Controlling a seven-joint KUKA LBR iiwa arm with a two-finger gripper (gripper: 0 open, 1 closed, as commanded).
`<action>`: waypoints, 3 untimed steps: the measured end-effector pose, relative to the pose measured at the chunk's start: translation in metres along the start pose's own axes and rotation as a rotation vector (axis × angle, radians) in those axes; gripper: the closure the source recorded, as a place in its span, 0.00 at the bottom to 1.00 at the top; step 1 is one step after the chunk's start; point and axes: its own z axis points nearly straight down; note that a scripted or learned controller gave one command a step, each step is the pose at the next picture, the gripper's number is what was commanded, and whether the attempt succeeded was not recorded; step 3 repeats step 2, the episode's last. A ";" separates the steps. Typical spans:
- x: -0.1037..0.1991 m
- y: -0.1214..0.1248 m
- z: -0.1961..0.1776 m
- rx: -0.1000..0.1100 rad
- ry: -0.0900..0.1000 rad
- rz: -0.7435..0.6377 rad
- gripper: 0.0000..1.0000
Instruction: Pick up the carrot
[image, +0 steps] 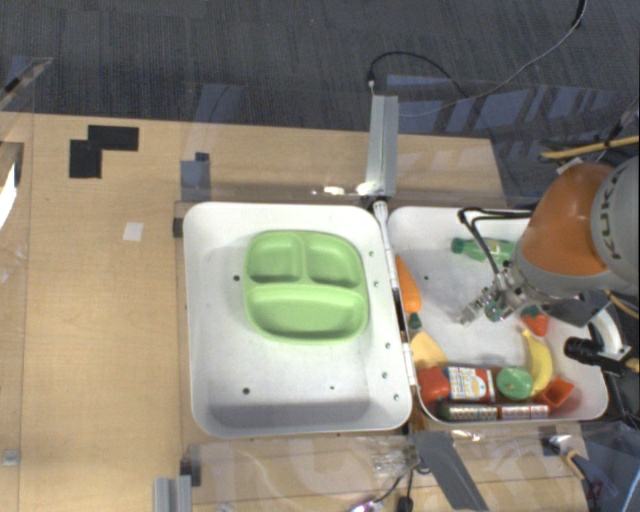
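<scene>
Camera view from above finds the long orange carrot (406, 285) lying along the left wall of the right-hand shallow white bin (435, 225), just beside the divider between the two bins, with nothing gripping it. Below it, near the same wall, sits a yellow wedge-shaped toy (426, 349), and under that a red ketchup bottle with a white label (456, 383) lies on its side along the bin's near edge, next to a round green toy (515, 381) and a yellow banana (538, 358). A small green object (466, 246) rests near the bin's far side. The metal two-finger gripper (478, 308) hangs over the middle of this bin, well apart from the carrot; its fingers look slightly spread, with nothing between them. The left-hand white bin (210, 330) holds a light green divided plastic plate (305, 284).
</scene>
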 end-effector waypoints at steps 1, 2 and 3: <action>0.016 0.041 -0.078 0.006 0.010 -0.122 1.00; 0.045 0.002 -0.031 0.005 0.014 -0.562 1.00; 0.045 0.002 -0.031 0.005 0.014 -0.562 1.00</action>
